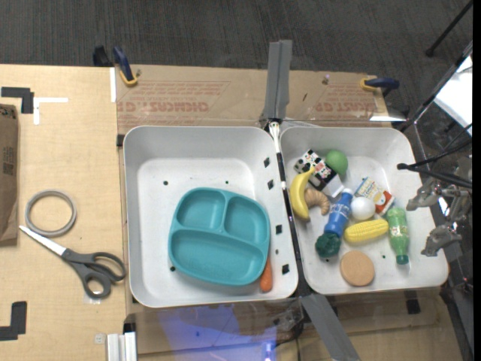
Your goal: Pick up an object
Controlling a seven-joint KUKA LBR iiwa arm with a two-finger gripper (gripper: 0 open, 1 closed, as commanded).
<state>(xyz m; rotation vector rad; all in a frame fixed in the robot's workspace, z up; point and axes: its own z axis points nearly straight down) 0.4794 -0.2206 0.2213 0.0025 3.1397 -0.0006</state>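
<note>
Gripper (pixel 438 218) at right bin's (pixel 421 280) right edge, jaws spread wide and holding nothing, near green bottle (pixel 397 235) and corn (pixel 365 231).

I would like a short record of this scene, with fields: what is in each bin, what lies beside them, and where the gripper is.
left bin: teal divided plate; orange carrot at its lower right edge
right bin: banana, corn cob, green bottle, blue bottle, white ball, round tan disc
bench, left side: scissors, tape ring
gripper: at the right bin's right edge, holding nothing visible
</note>
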